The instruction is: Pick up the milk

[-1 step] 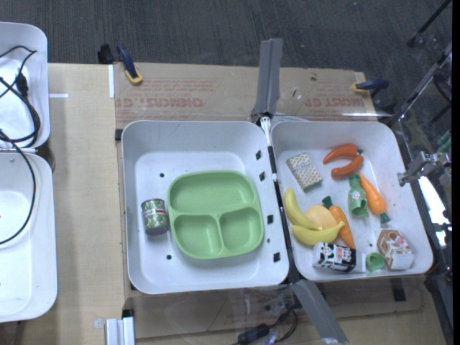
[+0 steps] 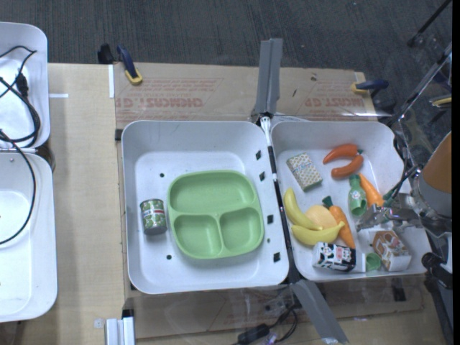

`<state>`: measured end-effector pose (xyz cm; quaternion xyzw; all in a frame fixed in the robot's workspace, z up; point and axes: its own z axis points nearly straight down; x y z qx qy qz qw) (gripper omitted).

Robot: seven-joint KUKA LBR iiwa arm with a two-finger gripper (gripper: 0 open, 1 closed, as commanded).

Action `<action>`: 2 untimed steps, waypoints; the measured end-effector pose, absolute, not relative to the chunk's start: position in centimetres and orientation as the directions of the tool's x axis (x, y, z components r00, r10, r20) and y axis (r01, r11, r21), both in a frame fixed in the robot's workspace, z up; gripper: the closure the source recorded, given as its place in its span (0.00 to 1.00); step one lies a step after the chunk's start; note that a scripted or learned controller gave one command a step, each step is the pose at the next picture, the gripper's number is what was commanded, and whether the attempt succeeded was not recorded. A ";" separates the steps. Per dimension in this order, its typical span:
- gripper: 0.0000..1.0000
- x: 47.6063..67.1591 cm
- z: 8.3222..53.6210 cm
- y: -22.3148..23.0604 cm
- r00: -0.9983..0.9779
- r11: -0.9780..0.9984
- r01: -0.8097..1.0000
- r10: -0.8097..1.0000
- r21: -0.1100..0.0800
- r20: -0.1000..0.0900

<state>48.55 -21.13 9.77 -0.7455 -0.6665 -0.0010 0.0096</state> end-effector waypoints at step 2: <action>0.00 48.2 9.1 -20.8 0.171 -0.171 0.985 0.985 -0.007 0.013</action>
